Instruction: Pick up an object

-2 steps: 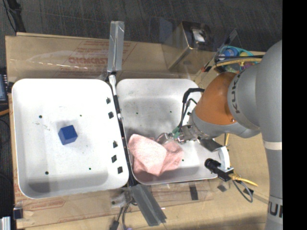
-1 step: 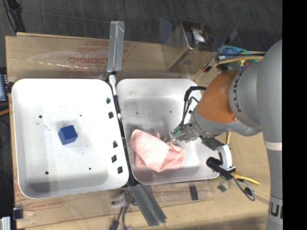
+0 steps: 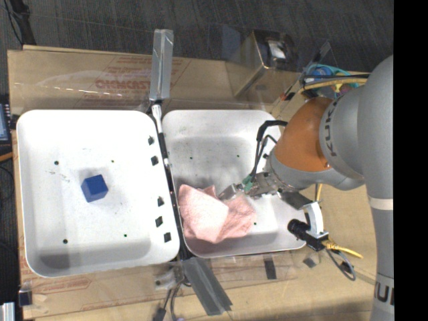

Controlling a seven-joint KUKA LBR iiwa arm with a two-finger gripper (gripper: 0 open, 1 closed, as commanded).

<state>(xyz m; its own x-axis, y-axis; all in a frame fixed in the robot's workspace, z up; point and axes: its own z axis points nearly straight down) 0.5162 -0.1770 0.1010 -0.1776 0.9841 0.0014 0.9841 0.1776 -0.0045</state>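
Note:
A crumpled pink cloth (image 3: pixel 212 215) lies in the front part of the right bin (image 3: pixel 207 129). A small blue cube (image 3: pixel 95 187) rests in the left bin (image 3: pixel 40 146), left of its middle. My gripper (image 3: pixel 235 190) is down in the right bin at the cloth's upper right edge, touching or just above it. The grey arm with its orange band (image 3: pixel 304 139) reaches in from the right and hides the bin's right side.
A metal divider with black clips (image 3: pixel 160 179) runs between the two bins. Cables and a black fitting (image 3: pixel 304 231) hang off the wrist near the right bin's front right corner. Cardboard surrounds the bins.

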